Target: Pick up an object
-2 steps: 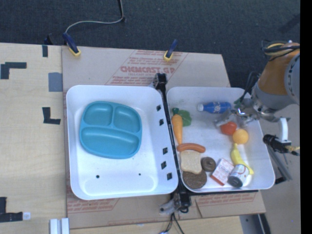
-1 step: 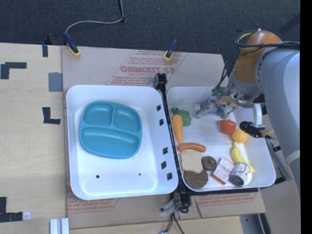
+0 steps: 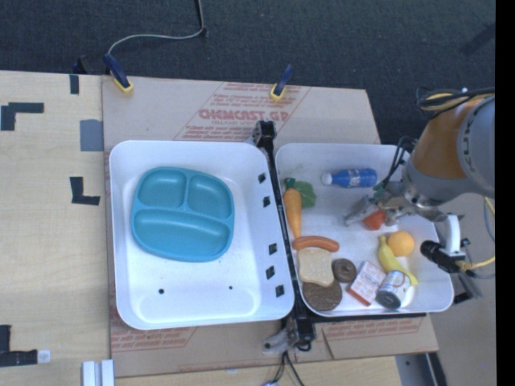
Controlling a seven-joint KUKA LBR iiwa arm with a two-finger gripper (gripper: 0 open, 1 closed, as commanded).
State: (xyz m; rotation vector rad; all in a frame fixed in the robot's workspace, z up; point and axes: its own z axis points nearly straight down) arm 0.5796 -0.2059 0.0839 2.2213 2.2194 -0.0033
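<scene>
While the grey arm with its orange band point(image 3: 455, 147) reaches in from the right of the frame, these lines tell how things lie.

Gripper: the two-finger gripper point(image 3: 364, 211) is low in the right-hand white bin point(image 3: 322, 153), its metal fingers pointing toward the left of the frame.

Gripper state: cannot tell how far open it is; nothing is plainly seen between the fingers.

Nearest thing: a small red, tomato-like object point(image 3: 374, 220) lies just at the fingertips, touching or almost touching them; which, I cannot tell.

Above the gripper: a blue plastic bottle with a white cap point(image 3: 351, 178) lies on its side, near the bin's upper wall.

Below the gripper: a round orange fruit point(image 3: 400, 243) and a yellow banana point(image 3: 391, 259), close together.

Lower right corner of that bin: a small metal can point(image 3: 393, 289) beside a red and white packet point(image 3: 368, 281).

Left part of that bin: an orange carrot with a green top point(image 3: 293, 206) along the wall, a red-brown sausage point(image 3: 315, 243) under it, then a slice of bread point(image 3: 316, 266), a small brown cookie point(image 3: 344, 269) and a dark round patty point(image 3: 322, 296).

Left-hand white bin point(image 3: 129, 296): holds a turquoise plastic plate with three compartments point(image 3: 183, 214), lying flat in its upper half.

Under both bins: a sheet of brown cardboard with red lettering point(image 3: 233, 111), held by yellow clamps point(image 3: 282, 83) at the upper edge.
</scene>
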